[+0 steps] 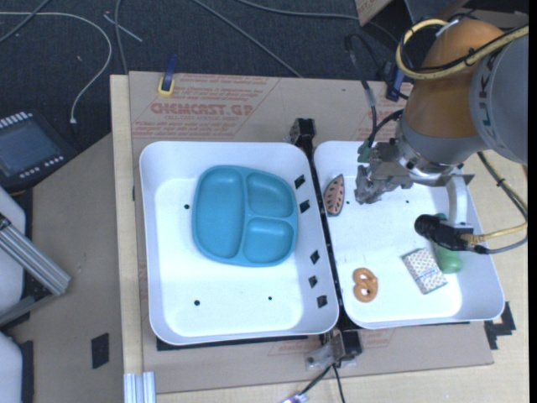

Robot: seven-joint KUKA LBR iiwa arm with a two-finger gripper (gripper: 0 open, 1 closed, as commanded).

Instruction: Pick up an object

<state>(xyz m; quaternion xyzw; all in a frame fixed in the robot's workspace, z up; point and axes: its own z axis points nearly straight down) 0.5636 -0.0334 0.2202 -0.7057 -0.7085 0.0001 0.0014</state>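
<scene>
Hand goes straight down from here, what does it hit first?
Probably the right bin's bare floor, just right of the brown oval object; the hand looks clear of it, but depth is unclear.

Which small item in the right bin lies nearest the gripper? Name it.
The brown oval piece, right beside the gripper; the pretzel and the patterned packet lie farther off, toward the front edge.

A small brown pretzel lies flat, with a blue three-part plate well to its left, a brown oval piece behind it, and a checked packet beside a green lump to its right.
</scene>
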